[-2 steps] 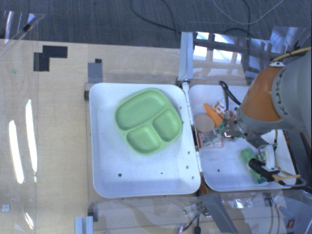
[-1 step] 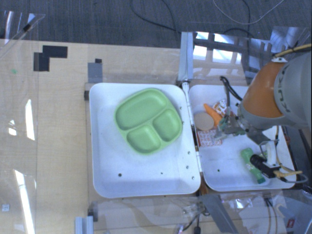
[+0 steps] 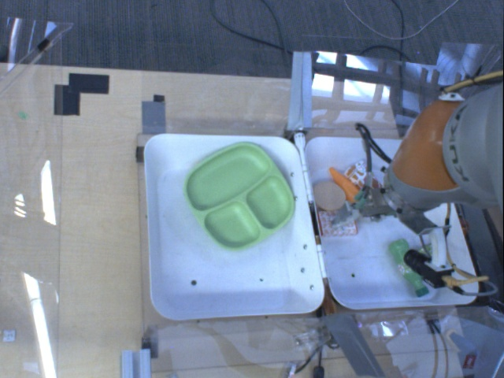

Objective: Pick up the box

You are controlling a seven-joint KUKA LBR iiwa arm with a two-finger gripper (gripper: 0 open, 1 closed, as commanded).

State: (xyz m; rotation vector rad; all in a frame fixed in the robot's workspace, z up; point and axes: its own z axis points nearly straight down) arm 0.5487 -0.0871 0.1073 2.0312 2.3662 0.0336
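step: reaching for the box (image 3: pixel 340 220) | box lies flat in the right bin (image 3: pixel 378 290), by its left wall, under the tool (image 3: pixel 367 203); carrot (image 3: pixel 343 181) and round disc (image 3: pixel 330 195) crowd it | tool low, likely to close in; width cannot tell | left bin (image 3: pixel 181 290) bears a green tray (image 3: pixel 239 194)

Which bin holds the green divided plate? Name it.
The left bin: the green divided plate lies in it, while the right bin, under the arm, holds small items.
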